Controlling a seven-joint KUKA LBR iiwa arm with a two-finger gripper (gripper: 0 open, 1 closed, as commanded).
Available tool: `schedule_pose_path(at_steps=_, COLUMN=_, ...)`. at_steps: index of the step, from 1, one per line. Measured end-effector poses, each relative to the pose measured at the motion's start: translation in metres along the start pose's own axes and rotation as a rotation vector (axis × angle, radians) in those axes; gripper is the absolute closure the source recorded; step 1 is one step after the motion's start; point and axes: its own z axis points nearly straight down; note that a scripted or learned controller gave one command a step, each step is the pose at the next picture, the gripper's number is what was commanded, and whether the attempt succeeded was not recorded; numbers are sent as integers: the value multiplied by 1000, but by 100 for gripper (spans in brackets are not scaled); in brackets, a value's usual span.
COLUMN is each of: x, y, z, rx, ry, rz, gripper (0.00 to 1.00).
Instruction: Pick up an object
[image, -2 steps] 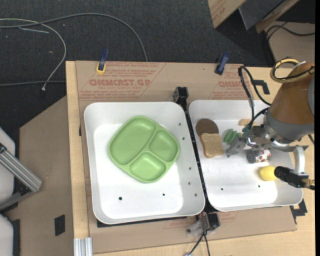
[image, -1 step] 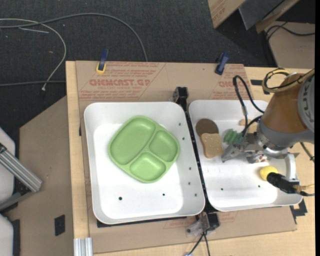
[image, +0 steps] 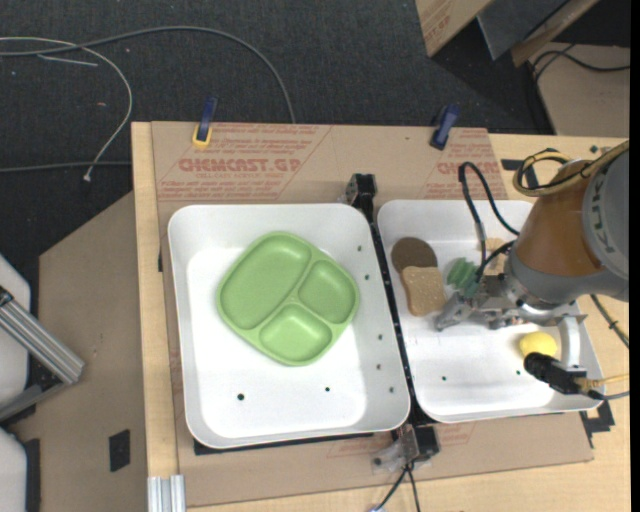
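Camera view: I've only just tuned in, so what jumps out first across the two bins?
The pale green three-compartment plastic plate catches the eye first, lying tilted in the middle of the left white bin. In the right white bin, the grey arm's end effector is down among small items: a tan sponge-like block beside a brown round disc, a small green object, and a yellow rounded object nearer the arm.
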Motion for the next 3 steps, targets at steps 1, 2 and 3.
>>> schedule_pose_path(at_steps=1, x=0, y=1, z=-12, rx=-4, ry=0, rz=1, gripper=100)
schedule_pose_path(at_steps=2, x=-2, y=3, z=-77, rx=-10, ry=-3, rz=-1, gripper=100)
schedule_pose_path(at_steps=3, x=-2, y=4, z=-121, rx=-9, ry=-3, rz=-1, gripper=100)
